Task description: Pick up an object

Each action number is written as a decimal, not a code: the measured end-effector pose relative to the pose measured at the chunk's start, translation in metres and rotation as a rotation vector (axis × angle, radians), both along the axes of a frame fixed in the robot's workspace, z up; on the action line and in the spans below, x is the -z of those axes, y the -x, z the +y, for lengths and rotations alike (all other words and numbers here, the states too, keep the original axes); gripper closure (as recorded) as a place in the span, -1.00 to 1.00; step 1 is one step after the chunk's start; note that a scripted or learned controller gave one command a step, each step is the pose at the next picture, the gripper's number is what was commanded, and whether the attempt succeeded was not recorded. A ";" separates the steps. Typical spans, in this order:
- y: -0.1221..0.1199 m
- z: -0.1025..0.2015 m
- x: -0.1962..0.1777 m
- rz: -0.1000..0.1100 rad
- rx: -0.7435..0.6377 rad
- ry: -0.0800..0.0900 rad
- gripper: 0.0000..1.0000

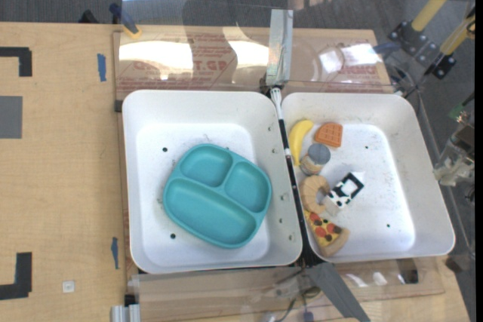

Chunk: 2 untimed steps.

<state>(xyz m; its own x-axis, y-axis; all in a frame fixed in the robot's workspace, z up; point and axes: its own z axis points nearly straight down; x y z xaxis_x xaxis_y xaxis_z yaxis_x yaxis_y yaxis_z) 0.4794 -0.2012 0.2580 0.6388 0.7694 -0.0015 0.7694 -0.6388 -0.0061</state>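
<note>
Pizza slice [330,231] lies in right bin [411,162].

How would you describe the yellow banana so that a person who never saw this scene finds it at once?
Look at the right white bin, where small toys lie along its left wall. At the far end of that row lies the banana. It is the only plain yellow, curved piece; the orange waffle beside it is flat and square.

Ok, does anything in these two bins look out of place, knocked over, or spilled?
Nothing looks spilled or broken. The teal divided plate lies flat in the left bin, rotated askew to its walls. In the right bin, the banana, waffle and pizza slice all crowd toward the left wall.
</note>
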 end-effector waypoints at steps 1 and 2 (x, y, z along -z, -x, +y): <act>-0.001 -0.013 -0.076 -0.006 0.374 0.005 1.00; 0.001 -0.022 -0.038 0.001 0.270 0.002 1.00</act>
<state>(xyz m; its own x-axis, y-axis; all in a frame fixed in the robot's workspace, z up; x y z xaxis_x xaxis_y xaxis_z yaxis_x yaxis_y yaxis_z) 0.4789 -0.2234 0.2961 0.8207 0.5714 -0.0036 0.5714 -0.8207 -0.0054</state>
